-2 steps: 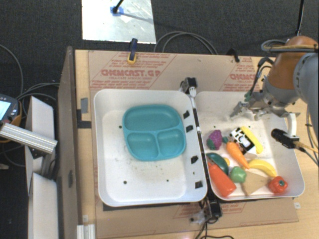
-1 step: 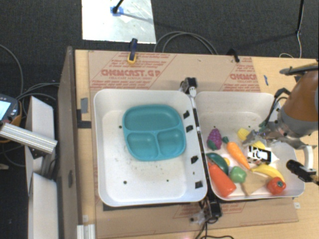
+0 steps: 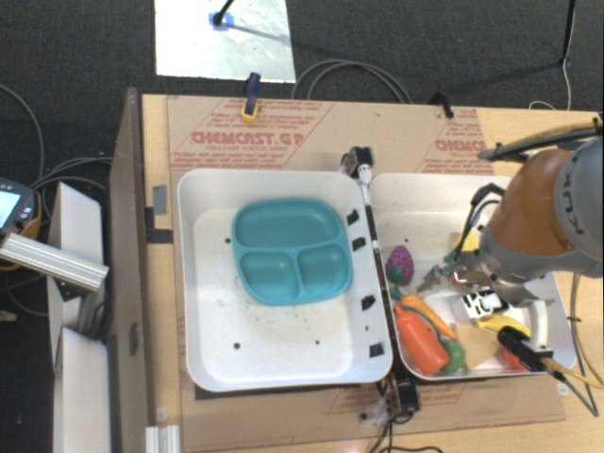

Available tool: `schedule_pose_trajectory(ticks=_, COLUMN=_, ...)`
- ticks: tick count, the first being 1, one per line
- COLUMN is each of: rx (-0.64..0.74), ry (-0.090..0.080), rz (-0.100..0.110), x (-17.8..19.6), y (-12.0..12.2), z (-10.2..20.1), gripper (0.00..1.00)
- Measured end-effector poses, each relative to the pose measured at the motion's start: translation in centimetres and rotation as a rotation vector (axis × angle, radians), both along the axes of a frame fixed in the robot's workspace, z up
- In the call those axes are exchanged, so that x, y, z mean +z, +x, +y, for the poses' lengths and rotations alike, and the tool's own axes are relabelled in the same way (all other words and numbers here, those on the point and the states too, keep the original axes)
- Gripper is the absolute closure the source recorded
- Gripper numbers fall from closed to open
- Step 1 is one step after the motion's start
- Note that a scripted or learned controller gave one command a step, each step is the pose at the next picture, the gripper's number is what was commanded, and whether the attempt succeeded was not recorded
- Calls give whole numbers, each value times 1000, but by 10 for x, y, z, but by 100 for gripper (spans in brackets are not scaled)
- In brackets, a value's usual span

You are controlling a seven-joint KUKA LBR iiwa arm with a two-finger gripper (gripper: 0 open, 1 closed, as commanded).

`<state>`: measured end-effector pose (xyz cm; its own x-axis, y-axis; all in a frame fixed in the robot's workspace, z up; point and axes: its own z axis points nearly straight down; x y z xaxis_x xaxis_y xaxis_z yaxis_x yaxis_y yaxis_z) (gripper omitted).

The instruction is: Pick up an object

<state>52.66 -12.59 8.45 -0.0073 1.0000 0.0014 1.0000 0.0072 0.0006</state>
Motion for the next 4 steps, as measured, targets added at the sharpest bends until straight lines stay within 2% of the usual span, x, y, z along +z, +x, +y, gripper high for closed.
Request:
schedule_pose_trajectory(ticks=1, rx=-5, ry=-12, rz=-20, x=159, y=77, z=-86, gripper=0)
schedule_pose_trajectory(ticks=2, rx=-3, ry=-1, rz=3, x=-8, y=81, z=-79, gripper=0)
schedule_pose_trajectory(ticks=3, rx=-6, ry=1, rz=4, x=-1, y=26, z=-46, gripper=0)
schedule_pose_trajectory(ticks=4, rx=-7, ry=-1, rz=2, x=0, y=16, z=-43, gripper=0)
